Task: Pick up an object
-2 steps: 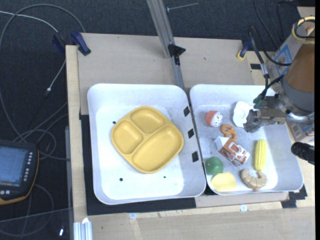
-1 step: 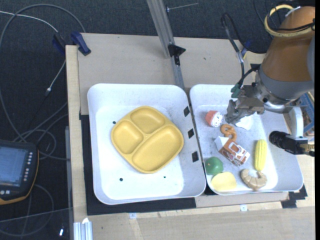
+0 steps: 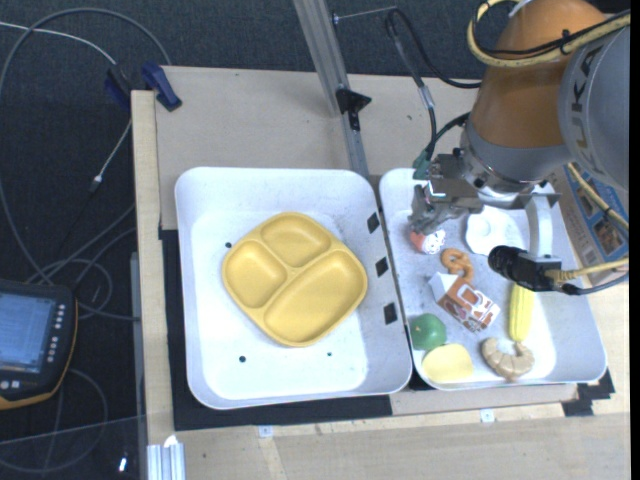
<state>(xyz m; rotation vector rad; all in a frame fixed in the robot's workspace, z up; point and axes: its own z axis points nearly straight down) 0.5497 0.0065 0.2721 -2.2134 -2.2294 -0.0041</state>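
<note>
**Arm Dips Into Crowded Right Bin**

The arm (image 3: 545, 78) reaches in from the right, its end effector (image 3: 432, 208) low over the far end of the right bin (image 3: 590, 353), just above a small red-and-white toy (image 3: 428, 240). Whether it is open, closed or gripping anything cannot be told from this slanted overhead view; the toy appears to lie on the bin floor beneath it. That toy looks the likeliest target, judged by position alone.

Other candidates crowd the same bin: an orange pretzel (image 3: 457, 261) just beside the toy, a brown-and-white packet (image 3: 466, 306), a corn cob (image 3: 520, 313), a green ball (image 3: 429, 330), a yellow lemon (image 3: 448, 364) and a tan piece (image 3: 508, 357) at the near end. The left bin (image 3: 200, 218) holds a yellow divided plate (image 3: 294, 279).

The risks from here: the toy sits close to the bin's left wall, so a descent slightly off line could strike the rim. The toy is small and could slip or squirt sideways as the end effector closes. The pretzel lies near enough to be nudged or caught along with it.
</note>
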